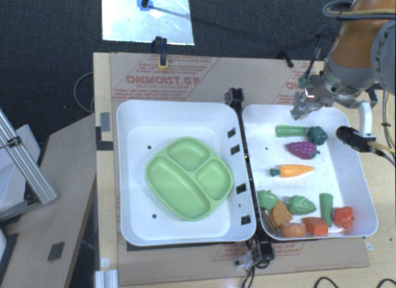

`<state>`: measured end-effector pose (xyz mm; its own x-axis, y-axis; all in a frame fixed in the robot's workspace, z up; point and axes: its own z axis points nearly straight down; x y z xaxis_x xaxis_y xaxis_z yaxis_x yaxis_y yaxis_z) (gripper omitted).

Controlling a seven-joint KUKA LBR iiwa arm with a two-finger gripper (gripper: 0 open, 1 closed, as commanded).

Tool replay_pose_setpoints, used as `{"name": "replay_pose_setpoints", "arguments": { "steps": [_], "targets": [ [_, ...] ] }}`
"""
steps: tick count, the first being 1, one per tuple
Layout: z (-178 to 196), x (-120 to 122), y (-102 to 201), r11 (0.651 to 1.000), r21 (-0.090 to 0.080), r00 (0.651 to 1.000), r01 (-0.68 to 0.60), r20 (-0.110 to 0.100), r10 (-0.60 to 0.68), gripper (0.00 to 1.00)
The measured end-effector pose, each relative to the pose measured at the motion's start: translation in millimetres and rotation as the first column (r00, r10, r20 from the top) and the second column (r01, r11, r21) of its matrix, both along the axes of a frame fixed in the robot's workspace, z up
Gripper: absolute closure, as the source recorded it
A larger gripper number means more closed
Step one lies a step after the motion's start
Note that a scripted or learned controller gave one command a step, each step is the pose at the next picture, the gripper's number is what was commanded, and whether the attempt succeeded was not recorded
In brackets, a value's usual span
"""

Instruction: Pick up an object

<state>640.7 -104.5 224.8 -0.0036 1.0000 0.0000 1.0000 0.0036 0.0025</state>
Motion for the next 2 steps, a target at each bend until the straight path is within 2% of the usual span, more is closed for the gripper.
{"name": "replay_pose_setpoints", "arguments": {
  "steps": [1,2],
  "targets": [
    [10.7,-38.7,34.1,1.0,0.001,1.0,-0.004,-0.002,0.004,1.0],
    [-3.2,-74.0,69.6,1.0,0.002,1.0,-0.004,-0.005,0.004,1.0]
  ]
}}
